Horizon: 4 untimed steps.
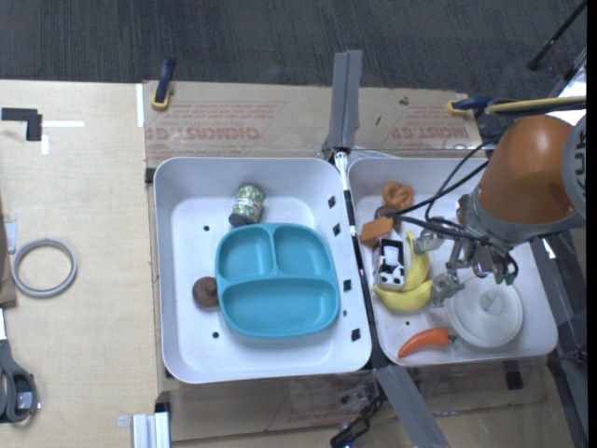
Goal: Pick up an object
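A: Start at the near edge of the right bin (536, 348). What lies there?

B: A carrot (424, 341), flat by the front wall, and just behind it a white bowl (485, 317), upright. Left of the bowl sits a banana (409, 289) with a black-and-white toy (391, 263) leaning on it.

A: Why does the claw (459, 273) hang there?

B: It hangs low between banana and bowl, probably because that cluster offers the closest targets. I judge the banana the likeliest pick, but that is a guess.

A: Does it grip anything?

B: Cables and the wrist blur the tips; I cannot tell how wide it stands, and nothing shows between them.

A: Farther back?

B: An orange block (378, 229) and a brown knot (398, 194) by the divider. In the left bin (177, 278), a blue tray (277, 280), a brown ball (205, 292) and a jar (247, 203), all well apart from the arm.
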Each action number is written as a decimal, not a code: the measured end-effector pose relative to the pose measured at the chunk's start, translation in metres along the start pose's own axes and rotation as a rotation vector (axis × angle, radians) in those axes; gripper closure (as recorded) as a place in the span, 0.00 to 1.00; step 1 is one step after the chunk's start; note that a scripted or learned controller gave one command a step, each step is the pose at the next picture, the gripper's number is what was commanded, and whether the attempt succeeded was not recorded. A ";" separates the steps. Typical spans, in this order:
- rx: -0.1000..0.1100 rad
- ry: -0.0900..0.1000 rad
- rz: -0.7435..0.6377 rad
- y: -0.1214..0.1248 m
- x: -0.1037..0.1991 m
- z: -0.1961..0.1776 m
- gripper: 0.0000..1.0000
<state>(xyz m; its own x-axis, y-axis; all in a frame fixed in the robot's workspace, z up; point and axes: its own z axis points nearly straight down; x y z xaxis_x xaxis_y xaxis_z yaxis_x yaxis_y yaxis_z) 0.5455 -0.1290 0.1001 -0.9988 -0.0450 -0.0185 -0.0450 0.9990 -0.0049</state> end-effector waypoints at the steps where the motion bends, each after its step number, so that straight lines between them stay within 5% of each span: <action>1: -0.002 0.012 0.142 -0.001 -0.095 0.008 0.00; 2: 0.000 0.007 0.140 0.000 -0.097 -0.003 1.00; 3: -0.004 0.013 0.068 0.060 -0.090 -0.092 1.00; 4: -0.001 0.017 0.343 0.148 -0.085 -0.091 1.00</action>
<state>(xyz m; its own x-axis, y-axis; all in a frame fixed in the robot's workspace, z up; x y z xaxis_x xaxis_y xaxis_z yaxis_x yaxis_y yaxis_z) 0.6215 0.0229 0.1918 -0.9559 0.2938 -0.0019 0.2938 0.9559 0.0000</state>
